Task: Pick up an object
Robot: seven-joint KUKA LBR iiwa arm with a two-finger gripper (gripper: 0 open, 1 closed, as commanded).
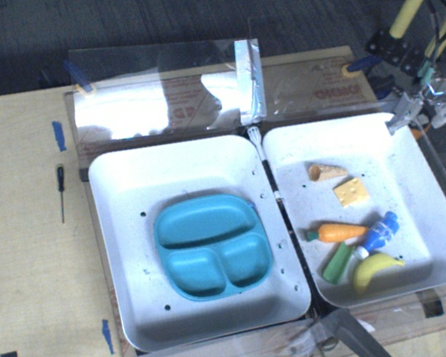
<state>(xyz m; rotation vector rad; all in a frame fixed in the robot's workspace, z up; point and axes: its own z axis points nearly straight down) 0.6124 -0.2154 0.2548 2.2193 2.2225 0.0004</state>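
Worktop (27,274) is pale wood-grain board with black corner marks along its left side, a small screwdriver (61,190) lying near the left bin, and short strips of blue tape (58,135) at the board edge. Beyond the worktop, at top, is dark grey carpeted floor (177,3). Two shallow white bins sit side by side, rims touching at the centre. Behind them stands a clear plastic sheet (167,98) catching strong glare, with brown cardboard (309,83) printed in red behind the right bin. Left bin (114,183) holds a blue divided tray (212,245), three compartments, lying flat near the middle. Right bin (427,182) holds the loose objects: a tan bread-like piece (326,170) toward the back, a yellow cheese wedge (351,193) just in front of it, then a cluster at the front: orange carrot (341,231), blue bottle (379,233), green vegetable (336,263), yellow banana (375,267), these lying close or touching. Gripper (427,107) is at the upper right, above the far right corner of the right bin, well apart from all objects; cluttered by cables, so whether it is apart or together cannot be told. Nothing seen between it.
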